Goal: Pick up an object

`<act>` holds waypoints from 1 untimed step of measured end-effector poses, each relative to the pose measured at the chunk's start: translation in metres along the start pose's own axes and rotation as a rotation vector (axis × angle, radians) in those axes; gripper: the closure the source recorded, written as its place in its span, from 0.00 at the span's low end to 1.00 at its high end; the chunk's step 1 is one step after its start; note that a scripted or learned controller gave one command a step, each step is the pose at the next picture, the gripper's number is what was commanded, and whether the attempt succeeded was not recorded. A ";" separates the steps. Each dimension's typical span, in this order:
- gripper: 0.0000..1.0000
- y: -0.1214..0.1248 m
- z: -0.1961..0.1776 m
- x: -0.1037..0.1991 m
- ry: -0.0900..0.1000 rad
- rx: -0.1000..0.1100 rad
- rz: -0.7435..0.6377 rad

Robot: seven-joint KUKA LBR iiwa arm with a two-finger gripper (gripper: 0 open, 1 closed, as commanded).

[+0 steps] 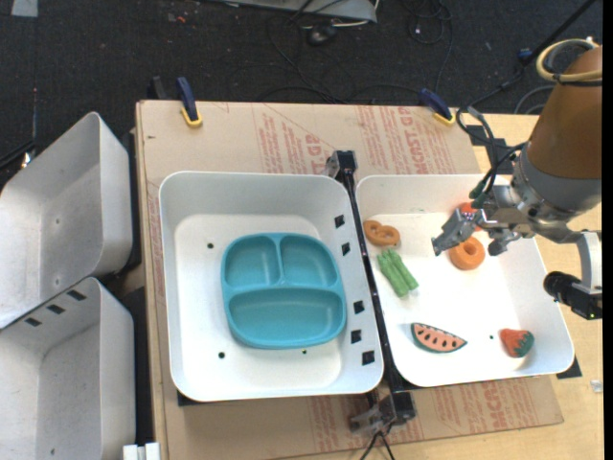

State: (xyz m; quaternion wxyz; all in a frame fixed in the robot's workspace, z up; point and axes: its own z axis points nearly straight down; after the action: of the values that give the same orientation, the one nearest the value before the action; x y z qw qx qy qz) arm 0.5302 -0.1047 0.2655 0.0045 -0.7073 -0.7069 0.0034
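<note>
While my gripper (471,238) is hanging over the right bin (546,357), its fingers are spreading around the orange (468,255). A watermelon slice (438,337) is lying nearby

The arm (565,142) is a chunky grey tube with a wide orange band up top, black cables looping off its side, ending in a small dark metal gripper (471,236) with little red bits.

Dark carpet floor (86,36) strewn with cables (431,17), perhaps power leads.
</note>
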 end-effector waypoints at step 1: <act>0.00 0.002 -0.005 0.000 -0.001 -0.010 -0.002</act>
State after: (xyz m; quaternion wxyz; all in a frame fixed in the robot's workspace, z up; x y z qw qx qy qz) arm 0.5321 -0.1046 0.2708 0.0003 -0.7066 -0.7076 0.0002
